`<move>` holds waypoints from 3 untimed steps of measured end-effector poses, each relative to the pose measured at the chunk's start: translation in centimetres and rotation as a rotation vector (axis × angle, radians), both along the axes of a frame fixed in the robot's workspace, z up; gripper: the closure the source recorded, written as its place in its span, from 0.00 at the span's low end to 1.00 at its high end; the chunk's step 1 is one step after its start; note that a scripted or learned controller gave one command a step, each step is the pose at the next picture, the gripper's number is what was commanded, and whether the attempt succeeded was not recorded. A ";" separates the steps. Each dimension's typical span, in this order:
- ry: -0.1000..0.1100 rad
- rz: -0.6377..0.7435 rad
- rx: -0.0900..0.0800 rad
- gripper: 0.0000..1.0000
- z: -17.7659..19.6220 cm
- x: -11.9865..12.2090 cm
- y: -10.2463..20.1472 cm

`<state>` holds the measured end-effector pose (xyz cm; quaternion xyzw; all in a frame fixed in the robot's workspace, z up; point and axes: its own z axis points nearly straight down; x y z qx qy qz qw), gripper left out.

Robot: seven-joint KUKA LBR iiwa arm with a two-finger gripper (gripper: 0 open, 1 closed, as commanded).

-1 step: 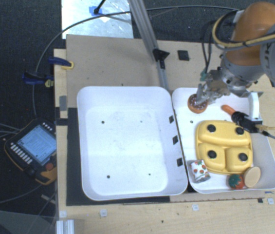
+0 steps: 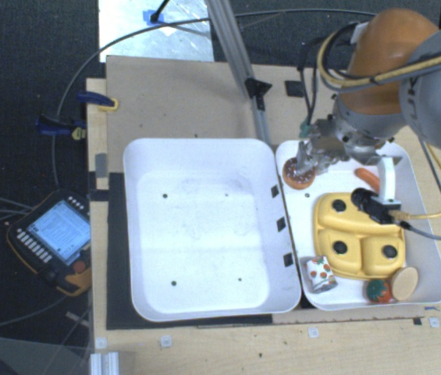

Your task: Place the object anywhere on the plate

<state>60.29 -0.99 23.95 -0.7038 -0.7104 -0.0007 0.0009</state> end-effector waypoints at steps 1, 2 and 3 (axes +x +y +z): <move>0.002 0.000 0.000 1.00 -0.5 -3.2 5.5; 0.001 0.001 0.000 1.00 0.1 -5.5 10.1; 0.002 0.000 0.000 1.00 -0.3 -7.9 13.7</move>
